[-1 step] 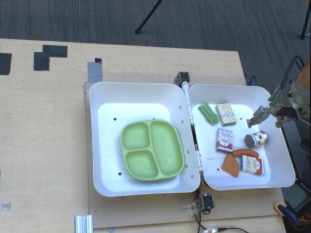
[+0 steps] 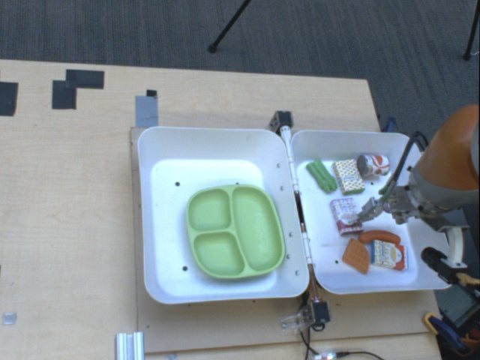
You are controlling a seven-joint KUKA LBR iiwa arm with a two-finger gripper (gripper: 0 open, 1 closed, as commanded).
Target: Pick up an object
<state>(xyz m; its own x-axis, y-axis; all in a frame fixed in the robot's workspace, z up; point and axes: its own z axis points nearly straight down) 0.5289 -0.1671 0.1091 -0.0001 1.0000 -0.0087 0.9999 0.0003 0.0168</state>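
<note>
In the right bin (image 2: 324,276), near its middle: a small red-and-white packet (image 2: 344,216), lying flat, long axis running roughly toward and away from the camera. Just to its right, touching or nearly so, the gripper (image 2: 370,208), reaching in from the right under the grey arm and its orange band (image 2: 452,150). Gripper state not readable from this angle; nothing visibly held. Likely target, judging by closeness: the packet, lying just left of the gripper tip. Crowded surroundings: green pea-pod shape (image 2: 322,175) and patterned cracker (image 2: 349,175) farther back, small can (image 2: 373,163) beside those, red sausage (image 2: 381,237), orange wedge (image 2: 356,256) and printed packet (image 2: 388,255) nearer the camera. Neighbours close enough to be nudged. In the left bin (image 2: 150,223), well apart: a green divided plate (image 2: 235,232). Beneath both, pale wooden worktop (image 2: 67,223).
</note>
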